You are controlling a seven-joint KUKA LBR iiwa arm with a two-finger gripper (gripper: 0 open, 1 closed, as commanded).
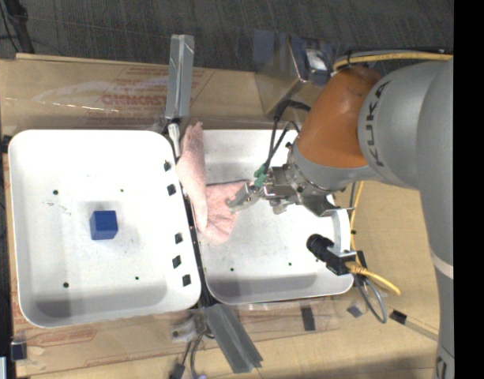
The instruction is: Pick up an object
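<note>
- You see two white bins side by side on the bench (399, 212): the left bin (36, 212) and the right bin (257, 287).
- In the left bin a small blue cube (104, 224) sits alone on the floor, left of centre, well apart from every wall.
- A pink cloth (204, 192) lies in the right bin at its left side. Its upper part drapes up along the wall between the bins, and its lower part spreads out onto the bin floor.
- The arm (384, 125) reaches in from your right, its orange band (332, 125) over the right bin's upper right part.
- The claw (240, 200) is low over the right bin, at the cloth's right edge. Its tip looks to be touching the cloth.
- You cannot tell from this view whether the claw is wide or narrow, nor whether any cloth is caught in it.
- The cube is well apart from the claw, across the wall between the bins.
</note>
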